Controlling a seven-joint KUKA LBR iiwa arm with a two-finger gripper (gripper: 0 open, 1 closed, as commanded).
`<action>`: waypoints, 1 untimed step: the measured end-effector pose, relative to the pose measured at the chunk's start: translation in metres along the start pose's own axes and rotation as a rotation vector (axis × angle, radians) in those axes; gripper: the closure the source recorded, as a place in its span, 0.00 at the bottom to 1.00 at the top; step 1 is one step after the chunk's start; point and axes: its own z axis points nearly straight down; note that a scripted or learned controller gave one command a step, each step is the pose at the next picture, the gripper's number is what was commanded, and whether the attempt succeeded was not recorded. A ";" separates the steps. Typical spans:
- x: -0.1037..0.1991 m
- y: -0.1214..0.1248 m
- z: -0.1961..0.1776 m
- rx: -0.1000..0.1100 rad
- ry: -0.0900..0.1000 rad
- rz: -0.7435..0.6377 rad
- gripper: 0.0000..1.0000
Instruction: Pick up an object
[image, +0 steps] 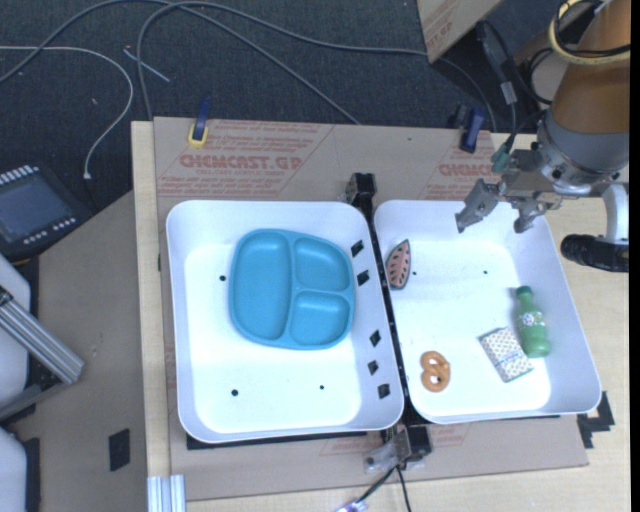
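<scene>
My gripper (497, 211) hangs over the far edge of the right bin (470, 270), its two fingers spread apart with nothing between them. Inside that bin, a brown-and-pink slice-shaped piece (399, 263) leans by the left wall. A small pretzel (435, 370) sits near the front. At the right lie a green bottle (531, 321) and a small white checkered packet (506, 354) beside it. All of these lie below and apart from the gripper.
The left bin (200, 330) carries a blue divided plate (292, 288). A black clamp (360, 187) joins the bins at the back. Cables and a cardboard box (450, 25) lie behind the bench. A black handle (600, 250) juts in at right.
</scene>
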 end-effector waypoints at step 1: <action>0.000 0.002 -0.007 -0.013 -0.002 -0.002 0.00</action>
